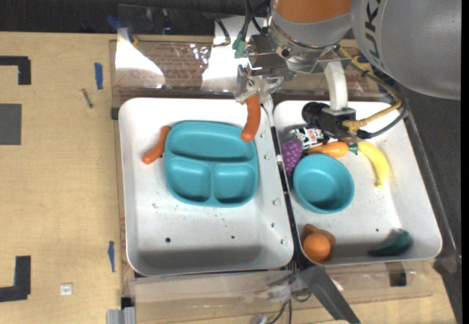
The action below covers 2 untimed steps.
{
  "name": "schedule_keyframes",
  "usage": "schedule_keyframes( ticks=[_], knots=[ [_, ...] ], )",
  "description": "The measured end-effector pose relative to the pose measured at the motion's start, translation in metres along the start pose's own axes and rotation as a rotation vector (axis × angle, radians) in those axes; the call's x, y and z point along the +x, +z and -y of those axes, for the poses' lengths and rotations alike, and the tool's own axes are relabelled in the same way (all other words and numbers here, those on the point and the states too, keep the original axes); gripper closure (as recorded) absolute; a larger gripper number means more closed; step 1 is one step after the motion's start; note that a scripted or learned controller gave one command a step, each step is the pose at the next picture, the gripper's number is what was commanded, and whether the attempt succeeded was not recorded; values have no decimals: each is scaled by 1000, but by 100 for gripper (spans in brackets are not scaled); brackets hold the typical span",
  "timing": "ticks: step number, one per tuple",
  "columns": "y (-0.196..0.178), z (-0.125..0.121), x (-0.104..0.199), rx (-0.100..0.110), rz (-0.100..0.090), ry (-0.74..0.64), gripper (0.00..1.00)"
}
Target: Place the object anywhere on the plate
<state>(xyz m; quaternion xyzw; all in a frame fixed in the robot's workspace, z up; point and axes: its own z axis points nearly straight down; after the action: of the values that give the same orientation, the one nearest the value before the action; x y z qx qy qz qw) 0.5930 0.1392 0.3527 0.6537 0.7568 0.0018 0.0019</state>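
Your jaws [256,93] are pinched on the top end of a slim orange plastic sausage [251,119], which hangs upright over the back right rim of the teal three-compartment plate [211,162] in the left white bin [139,227]. A second orange sausage [154,145] leans against the plate's left edge. In the right white bin [418,212] you see a teal bowl [323,183], a yellow banana [374,161] and an orange fruit [316,245].

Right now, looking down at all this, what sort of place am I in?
Probably a robot test bench in a lab. A grey and orange arm reaches over two white bins holding toy food, such as a banana, beside a teal plate and bowl.
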Motion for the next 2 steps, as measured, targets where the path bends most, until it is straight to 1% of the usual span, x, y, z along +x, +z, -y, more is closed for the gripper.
schedule_keyframes(
  ticks=[1,2],
  knots=[
    [-105,13,21,-2,-1,-274,100],
    [43,77,69,10,-2,-384,100]
  ],
)
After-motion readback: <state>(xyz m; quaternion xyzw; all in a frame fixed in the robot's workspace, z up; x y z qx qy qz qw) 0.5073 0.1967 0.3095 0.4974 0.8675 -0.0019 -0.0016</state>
